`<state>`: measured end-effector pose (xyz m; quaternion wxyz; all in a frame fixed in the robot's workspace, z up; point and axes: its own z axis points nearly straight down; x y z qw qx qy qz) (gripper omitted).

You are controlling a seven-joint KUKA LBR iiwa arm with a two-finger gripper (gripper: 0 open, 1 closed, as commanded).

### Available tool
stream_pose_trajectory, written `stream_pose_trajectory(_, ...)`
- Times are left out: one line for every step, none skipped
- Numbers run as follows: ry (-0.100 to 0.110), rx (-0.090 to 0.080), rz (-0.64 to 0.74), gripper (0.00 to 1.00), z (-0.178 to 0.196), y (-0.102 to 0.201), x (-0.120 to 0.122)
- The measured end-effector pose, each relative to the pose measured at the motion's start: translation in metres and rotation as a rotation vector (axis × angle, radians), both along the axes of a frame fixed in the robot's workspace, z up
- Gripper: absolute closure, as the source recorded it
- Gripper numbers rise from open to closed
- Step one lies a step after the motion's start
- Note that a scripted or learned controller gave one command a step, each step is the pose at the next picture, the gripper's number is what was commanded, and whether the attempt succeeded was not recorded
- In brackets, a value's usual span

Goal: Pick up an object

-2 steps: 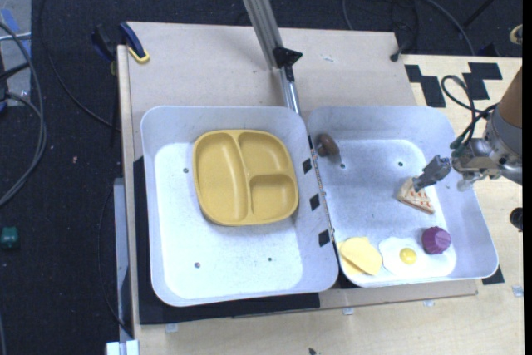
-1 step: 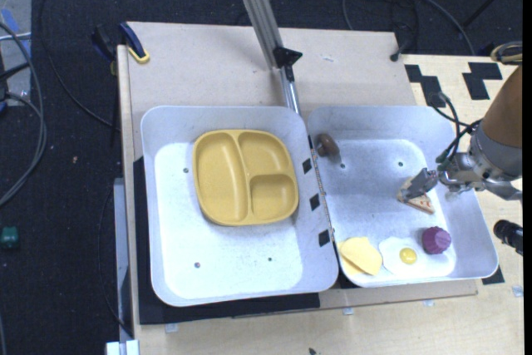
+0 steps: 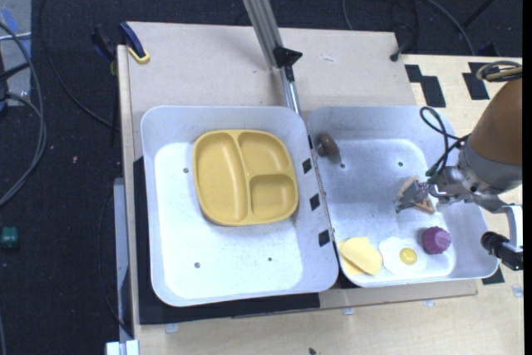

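Toys lying in right bin point(image 3: 374, 154), none lifted yet: purple piece point(image 3: 435, 239), fried egg point(image 3: 403, 254), yellow slice point(image 3: 360, 255), brown lump point(image 3: 329, 146). Gripper point(image 3: 416, 197) low beside purple piece, apart from it. Can't tell jaws gripping or loose. Picking up left to do.

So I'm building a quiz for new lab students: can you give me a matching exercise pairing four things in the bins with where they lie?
Things:
1. yellow divided plate
2. purple toy
3. fried egg toy
4. brown toy

Places:
A. right bin, upper left corner
B. left bin
C. right bin, near edge, between a yellow piece and the purple toy
D. right bin, lower right, just below the hand

Pairs: 1-B, 2-D, 3-C, 4-A
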<state>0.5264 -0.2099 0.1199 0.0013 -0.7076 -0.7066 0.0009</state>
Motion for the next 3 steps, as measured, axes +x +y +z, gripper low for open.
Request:
stream_pose_trajectory(-0.004, -0.002, 0.001, 1.0, 0.013, 0.0, 0.001)
stream_pose_trajectory(-0.008, -0.004, 0.0, 1.0, 0.065, -0.01, -0.002)
stream_pose_trajectory(-0.009, -0.003, 0.005, 1.0, 0.119, -0.001, 0.004)
